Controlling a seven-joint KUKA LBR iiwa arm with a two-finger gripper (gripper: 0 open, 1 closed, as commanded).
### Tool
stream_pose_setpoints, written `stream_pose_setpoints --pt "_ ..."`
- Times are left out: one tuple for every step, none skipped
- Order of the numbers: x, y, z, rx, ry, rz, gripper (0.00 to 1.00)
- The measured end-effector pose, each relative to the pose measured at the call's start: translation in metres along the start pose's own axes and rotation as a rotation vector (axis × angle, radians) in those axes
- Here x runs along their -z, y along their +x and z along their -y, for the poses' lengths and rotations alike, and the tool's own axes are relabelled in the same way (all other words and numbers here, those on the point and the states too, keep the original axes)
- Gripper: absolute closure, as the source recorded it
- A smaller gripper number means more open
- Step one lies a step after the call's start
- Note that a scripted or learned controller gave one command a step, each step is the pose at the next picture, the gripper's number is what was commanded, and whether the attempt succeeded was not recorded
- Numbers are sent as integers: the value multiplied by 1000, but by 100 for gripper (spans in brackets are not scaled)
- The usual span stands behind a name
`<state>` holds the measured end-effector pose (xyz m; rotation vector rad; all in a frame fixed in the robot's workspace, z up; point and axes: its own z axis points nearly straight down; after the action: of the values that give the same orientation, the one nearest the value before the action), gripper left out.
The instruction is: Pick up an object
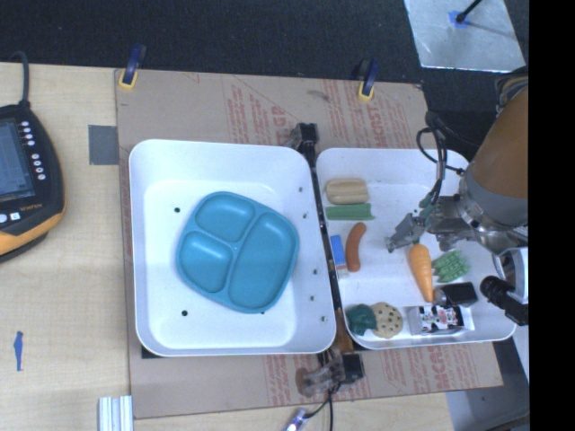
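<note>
A black and orange handheld control pendant [22,182] lies at the far left of the light wooden table [63,330]. To its right, a brown cardboard sheet [225,106] held by two blue and yellow clamps carries both bins. The left shallow white bin [153,321] holds a blue plastic plate with three compartments [237,251], set near its middle. The right shallow white bin [395,169] holds the small play-food pieces. Along its left side sit a tan bread-roll piece [347,190], a flat green strip [349,212] just below it, a small blue block [338,250], and a reddish-brown sausage [355,246] touching that block. At the lower edge lie a dark green lump [362,317] and a round speckled cookie [387,319], touching each other. Farther right are an orange carrot [421,272], a pale green leafy piece [450,265] beside it, and a small printed box [439,317] below. The metal two-finger tool [404,233] hangs over the right bin, just above and left of the carrot's upper end, its fingers spread apart with nothing between them. The grey arm with its orange band [503,151] enters from the right.
</note>
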<state>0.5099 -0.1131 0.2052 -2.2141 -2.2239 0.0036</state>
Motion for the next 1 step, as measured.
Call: stream_pose_setpoints --pt "-114 -49 -30 0 2 1 0"
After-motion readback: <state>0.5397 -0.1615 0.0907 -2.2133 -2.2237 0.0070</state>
